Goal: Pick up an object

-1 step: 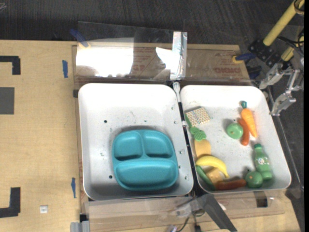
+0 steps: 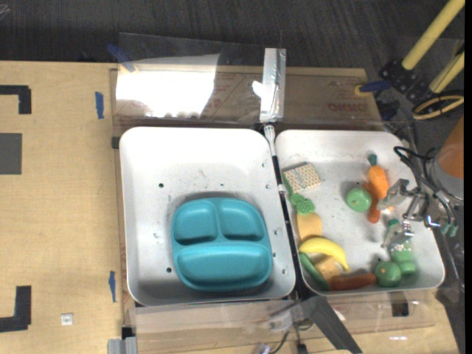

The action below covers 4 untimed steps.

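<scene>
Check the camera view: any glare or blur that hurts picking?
Camera view: strong glare on the clear sheet behind the left bin; the teal tray is evenly lit and sharp; the hand looks cluttered and slightly soft against the toys.

Robotics lab: taped plywood bench point(image 2: 51, 198), two white bins point(image 2: 140, 198), toy food, loose cables point(image 2: 435, 105).

The grey arm with its orange band point(image 2: 451, 157) reaches in over the right rim of the shallow white right-hand bin point(image 2: 335, 140), its metal two-finger gripper point(image 2: 403, 223) lowered inside that bin.
</scene>
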Each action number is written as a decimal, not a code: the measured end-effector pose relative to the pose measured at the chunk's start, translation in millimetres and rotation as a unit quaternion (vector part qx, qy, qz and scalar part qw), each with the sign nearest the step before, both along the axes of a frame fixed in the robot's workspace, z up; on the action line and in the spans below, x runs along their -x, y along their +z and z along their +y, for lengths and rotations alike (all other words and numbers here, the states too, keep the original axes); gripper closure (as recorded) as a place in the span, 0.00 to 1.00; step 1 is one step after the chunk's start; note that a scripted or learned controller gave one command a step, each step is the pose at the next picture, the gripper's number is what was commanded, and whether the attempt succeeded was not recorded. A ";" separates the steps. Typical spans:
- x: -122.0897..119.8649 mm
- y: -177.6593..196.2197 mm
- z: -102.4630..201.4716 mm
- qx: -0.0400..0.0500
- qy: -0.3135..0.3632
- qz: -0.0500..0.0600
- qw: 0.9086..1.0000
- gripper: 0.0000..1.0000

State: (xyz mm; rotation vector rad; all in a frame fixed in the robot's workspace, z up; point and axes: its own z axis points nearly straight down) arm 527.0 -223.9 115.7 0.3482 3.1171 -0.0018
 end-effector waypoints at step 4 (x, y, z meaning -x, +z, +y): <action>-2.5 -26.6 34.0 0.001 0.049 -0.002 0.999 0.00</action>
